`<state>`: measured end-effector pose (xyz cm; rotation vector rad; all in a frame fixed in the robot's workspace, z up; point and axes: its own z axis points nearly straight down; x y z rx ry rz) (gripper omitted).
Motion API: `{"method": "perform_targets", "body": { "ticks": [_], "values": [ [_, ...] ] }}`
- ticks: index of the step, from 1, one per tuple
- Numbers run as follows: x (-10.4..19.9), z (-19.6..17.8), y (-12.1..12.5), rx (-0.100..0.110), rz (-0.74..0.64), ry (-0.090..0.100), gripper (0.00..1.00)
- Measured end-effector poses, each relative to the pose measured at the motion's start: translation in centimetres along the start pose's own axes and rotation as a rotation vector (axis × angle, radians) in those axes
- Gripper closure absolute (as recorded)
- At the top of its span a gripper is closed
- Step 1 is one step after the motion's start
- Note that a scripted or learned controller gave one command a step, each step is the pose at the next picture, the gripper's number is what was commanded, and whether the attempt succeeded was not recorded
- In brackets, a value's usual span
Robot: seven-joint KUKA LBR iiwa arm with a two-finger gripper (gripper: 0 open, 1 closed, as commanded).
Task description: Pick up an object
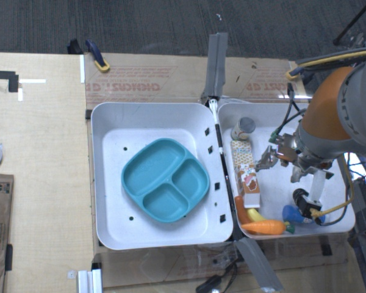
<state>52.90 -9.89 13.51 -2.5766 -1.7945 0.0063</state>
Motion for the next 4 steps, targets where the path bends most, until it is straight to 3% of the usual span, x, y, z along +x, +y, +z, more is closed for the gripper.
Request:
{"method": "perform_targets", "body": {
  "ticks": [1, 2, 3, 4],
  "values": [
    [-0.7, 2.0, 1.1, 0.0, -0.037, 0.0, 0.0],
    [-3.5, 4.3, -3.8, -0.008, 0.019, 0.001, 0.0],
    [-3.6, 3.5, -3.9, -0.002, 0.022, 0.001, 1.0],
    [-3.3, 4.5, -1.6, -0.001, 0.034, 0.001, 1.0]
  ]
}}
